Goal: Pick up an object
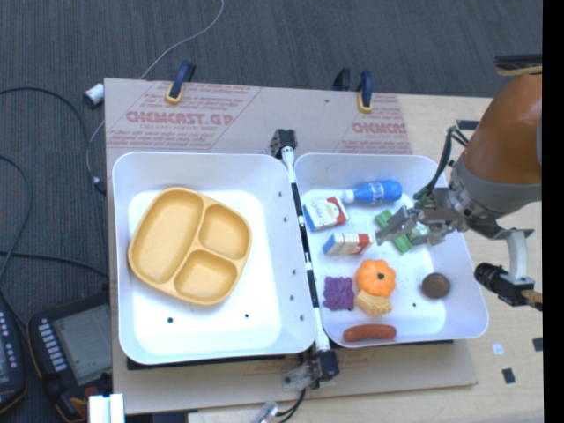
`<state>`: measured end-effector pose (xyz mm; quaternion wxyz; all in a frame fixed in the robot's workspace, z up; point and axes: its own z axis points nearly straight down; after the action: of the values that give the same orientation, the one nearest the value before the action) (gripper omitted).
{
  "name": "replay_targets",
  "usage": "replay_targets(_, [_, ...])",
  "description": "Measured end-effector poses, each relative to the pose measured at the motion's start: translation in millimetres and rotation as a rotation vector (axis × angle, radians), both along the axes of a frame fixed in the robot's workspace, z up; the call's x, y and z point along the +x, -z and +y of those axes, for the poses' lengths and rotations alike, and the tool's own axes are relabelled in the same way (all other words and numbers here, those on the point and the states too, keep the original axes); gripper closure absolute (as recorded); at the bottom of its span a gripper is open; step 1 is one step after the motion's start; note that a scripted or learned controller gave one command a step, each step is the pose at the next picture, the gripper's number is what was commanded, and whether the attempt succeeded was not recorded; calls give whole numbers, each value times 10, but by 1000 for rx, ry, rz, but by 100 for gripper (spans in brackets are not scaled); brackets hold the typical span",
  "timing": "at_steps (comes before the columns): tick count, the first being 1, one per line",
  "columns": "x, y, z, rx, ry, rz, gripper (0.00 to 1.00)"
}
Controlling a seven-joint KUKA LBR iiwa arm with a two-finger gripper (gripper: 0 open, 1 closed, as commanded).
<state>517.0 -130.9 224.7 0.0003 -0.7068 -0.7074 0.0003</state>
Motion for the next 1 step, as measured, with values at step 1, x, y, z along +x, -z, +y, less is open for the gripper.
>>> replay_targets(1, [178,1367,-400,-3,1,-8,0])
